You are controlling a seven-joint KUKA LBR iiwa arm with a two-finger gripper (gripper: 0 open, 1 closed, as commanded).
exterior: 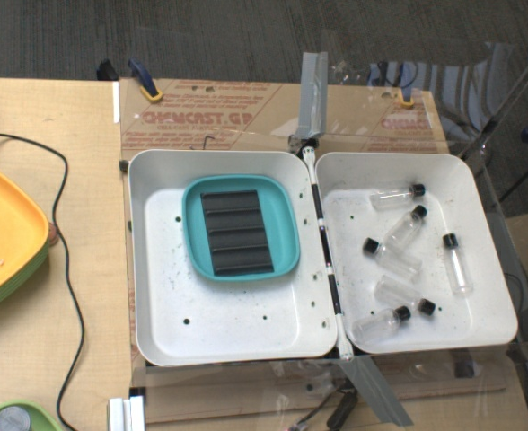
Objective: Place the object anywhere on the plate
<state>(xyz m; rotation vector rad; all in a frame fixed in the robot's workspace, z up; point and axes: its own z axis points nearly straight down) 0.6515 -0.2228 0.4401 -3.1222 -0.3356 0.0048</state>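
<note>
A teal square plate (285, 232) lies in the upper middle of the left white bin (165, 317). On the plate rests a dark ridged block (236, 233) that covers most of its centre. In the right white bin (347, 212) several clear vials with black caps are scattered. One vial (395, 197) lies near the top, another vial (406, 228) just below it, and a third vial (456, 263) near the right wall. More vials lie toward the bin's front.
Yellow dishes (4, 241) are stacked on the wooden bench at far left, with a black cable (66, 268) running past them. Printed cardboard (210, 115) and a grey metal post (313, 97) stand behind the bins.
</note>
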